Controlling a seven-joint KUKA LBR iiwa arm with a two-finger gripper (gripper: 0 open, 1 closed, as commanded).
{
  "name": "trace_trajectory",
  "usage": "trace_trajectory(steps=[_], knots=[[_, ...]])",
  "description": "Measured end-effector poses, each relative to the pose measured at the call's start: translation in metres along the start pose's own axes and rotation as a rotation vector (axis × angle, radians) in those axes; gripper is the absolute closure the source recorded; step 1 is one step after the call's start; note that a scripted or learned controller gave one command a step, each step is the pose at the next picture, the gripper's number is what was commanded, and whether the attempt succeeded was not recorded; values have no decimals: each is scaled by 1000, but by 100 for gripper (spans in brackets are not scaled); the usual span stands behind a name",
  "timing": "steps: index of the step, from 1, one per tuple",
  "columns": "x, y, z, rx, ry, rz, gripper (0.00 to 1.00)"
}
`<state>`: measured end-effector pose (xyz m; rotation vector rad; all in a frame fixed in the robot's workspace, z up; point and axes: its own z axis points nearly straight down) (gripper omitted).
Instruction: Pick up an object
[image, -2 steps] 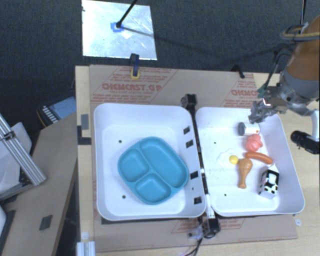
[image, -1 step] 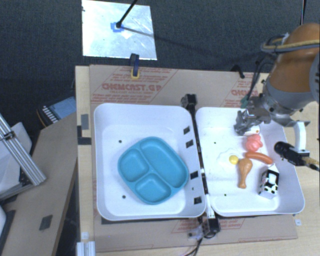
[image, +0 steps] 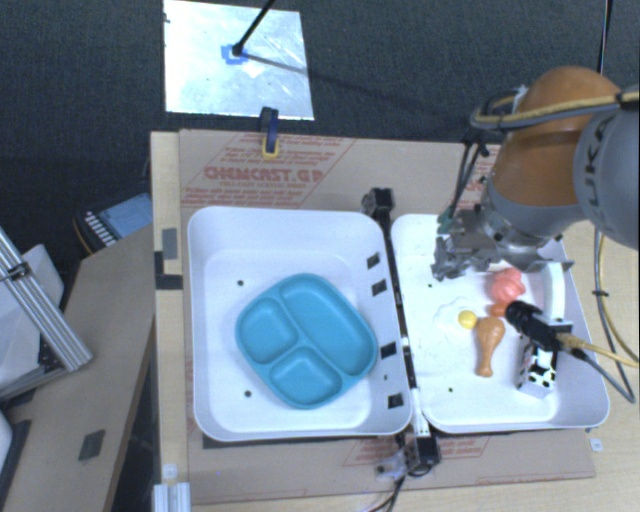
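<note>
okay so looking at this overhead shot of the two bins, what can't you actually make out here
- Gripper, camera view: it hangs over the right bin, but wrist and cabling mask its tips.
- Pink object, camera view: partly covered by the arm, so its shape is unclear.
- Black-and-white object, camera view: too small to identify; a black piece overlaps its top.
- Fried egg toy and drumstick: whether they touch is unclear.
- Blue tray: compartments' contents, none discernible.

place: robotics lab | evidence: kuka arm (image: 560, 150), cardboard-topped bench (image: 270, 170), aluminium framing (image: 35, 310), dark carpet (image: 80, 90)
</note>
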<state>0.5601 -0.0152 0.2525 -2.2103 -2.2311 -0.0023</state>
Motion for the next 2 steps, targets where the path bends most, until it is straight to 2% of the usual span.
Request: trace_trajectory(steps=[2], knots=[[118, -39, 16, 2, 1, -1, 100]])
